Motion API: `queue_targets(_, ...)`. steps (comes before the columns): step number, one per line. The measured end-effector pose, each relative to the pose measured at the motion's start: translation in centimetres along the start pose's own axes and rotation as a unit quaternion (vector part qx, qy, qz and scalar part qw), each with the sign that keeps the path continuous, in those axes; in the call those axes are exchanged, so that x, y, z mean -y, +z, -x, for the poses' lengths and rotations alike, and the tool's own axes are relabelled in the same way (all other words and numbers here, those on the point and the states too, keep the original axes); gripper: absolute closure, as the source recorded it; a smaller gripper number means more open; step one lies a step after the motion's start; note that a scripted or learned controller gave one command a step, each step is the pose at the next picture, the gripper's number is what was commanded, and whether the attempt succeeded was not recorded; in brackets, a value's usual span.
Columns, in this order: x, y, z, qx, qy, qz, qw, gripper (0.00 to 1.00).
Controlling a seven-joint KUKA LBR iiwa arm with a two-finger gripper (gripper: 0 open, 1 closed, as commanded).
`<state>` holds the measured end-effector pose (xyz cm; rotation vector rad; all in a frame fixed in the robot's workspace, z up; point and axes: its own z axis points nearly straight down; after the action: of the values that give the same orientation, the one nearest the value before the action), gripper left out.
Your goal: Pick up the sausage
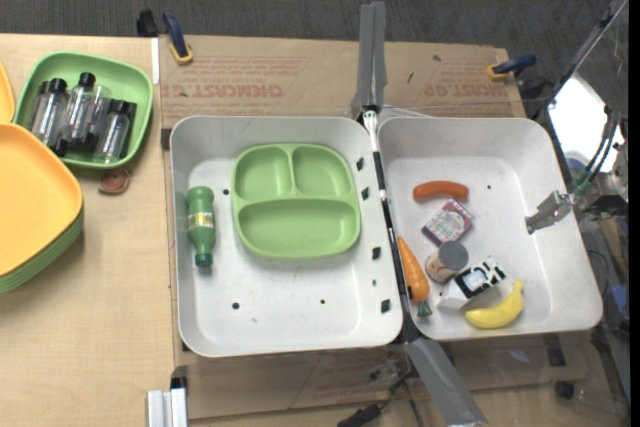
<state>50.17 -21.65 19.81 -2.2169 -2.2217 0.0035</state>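
Two bins on the bench, and the sausage (441, 190) is lying in the right bin (520, 140), up toward its far-left part, just above a small purple packet (446, 221). It's stretched out roughly left-to-right across the view, so honestly a grab across its short side looks like the way to go. Gripper (550, 211) sits near the bin's right wall, well off to the sausage's right and slightly nearer the camera, with nothing in it; can't tell its opening.
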Motion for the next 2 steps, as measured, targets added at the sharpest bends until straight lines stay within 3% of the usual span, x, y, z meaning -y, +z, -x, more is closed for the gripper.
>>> queue_targets(1,0.0,-0.8,0.0,0.000,0.000,-0.001,1.0000,1.00)
queue_targets(2,-0.5,7.8,-3.9,0.000,0.090,-0.001,0.9959,1.00)
